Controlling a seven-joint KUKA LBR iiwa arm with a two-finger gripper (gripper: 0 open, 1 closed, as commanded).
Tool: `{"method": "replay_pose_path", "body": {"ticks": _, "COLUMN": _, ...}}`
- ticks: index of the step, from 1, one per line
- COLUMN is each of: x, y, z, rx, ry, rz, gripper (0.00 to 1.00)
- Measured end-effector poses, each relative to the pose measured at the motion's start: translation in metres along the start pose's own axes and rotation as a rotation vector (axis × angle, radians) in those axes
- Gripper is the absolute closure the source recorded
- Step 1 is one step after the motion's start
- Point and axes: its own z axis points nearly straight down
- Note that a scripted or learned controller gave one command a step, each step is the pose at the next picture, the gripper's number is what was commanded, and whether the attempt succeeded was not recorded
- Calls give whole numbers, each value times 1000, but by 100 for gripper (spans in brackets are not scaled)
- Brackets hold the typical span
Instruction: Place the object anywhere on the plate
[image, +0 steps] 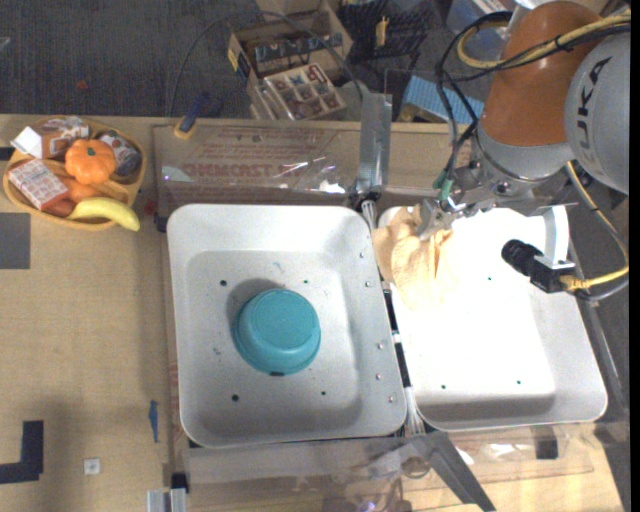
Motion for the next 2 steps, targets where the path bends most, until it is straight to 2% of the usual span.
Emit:
{"method": "replay_pose_path", "body": {"ticks": 1, "x": 3, "y": 1, "z": 30, "rx": 2, "ry": 2, "rz": -6, "gripper": 100}}
{"method": "replay_pose_path", "body": {"ticks": 2, "x": 46, "y": -5, "z": 36, "rx": -1, "ry": 2, "rz": -406, "gripper": 100}}
